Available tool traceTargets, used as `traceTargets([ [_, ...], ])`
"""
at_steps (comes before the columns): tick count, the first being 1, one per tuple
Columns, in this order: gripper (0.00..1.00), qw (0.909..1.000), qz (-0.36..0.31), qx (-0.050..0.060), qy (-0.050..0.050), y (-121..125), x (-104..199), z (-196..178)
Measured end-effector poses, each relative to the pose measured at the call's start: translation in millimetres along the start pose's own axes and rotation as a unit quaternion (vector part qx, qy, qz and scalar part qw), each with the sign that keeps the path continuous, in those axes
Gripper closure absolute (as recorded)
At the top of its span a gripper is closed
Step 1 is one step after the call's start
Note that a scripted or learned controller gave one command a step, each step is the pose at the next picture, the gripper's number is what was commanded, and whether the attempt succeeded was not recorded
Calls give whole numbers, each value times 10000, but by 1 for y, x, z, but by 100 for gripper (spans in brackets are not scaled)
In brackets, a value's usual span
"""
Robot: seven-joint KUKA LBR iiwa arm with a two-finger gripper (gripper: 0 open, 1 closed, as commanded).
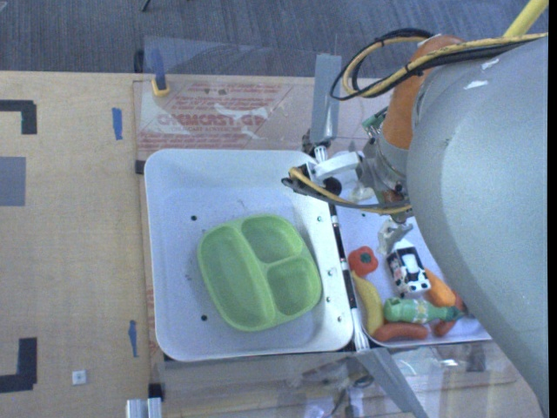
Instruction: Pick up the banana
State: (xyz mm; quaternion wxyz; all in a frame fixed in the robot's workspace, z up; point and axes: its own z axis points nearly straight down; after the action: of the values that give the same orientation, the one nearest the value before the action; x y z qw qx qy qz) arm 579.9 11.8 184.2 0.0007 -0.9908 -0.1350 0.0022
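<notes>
Right bin [345, 233]: white and shallow, with the arm covering a good chunk of it. All the toy food is piled at the near end.
Banana [369, 300]: yellow, lying lengthwise along the right bin's left wall, just below the tomato. Nothing is gripping it.
Tomato [362, 261]: small, red with a green top, almost touching the banana's far tip.
Other bits: a green veggie thing [414, 309], a red sausage-looking piece [401, 331], an orange carrot-ish one [440, 293] and a black-and-white box [407, 270], all bunched just right of the banana.
Left bin [174, 198]: holds a green three-compartment plate [259, 271], tilted a bit.
Gripper [396, 232]: hangs over the right bin just past the box and apart from the banana. Honestly can't tell whether the fingers are open or closed.
Arm [487, 190]: huge and grey, with an orange band [402, 116] and yellow and black cables [383, 64].
</notes>
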Motion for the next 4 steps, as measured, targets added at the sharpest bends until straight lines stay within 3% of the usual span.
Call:
traceTargets([
  [1,0,9994,346,0,2,-62,-41,1],
  [2,0,9994,353,-3,9,-136,-48,27],
  [3,0,10000,20,1,50,-218,-32,75],
  [4,100,10000,37,-3,30,-217,-33,67],
])
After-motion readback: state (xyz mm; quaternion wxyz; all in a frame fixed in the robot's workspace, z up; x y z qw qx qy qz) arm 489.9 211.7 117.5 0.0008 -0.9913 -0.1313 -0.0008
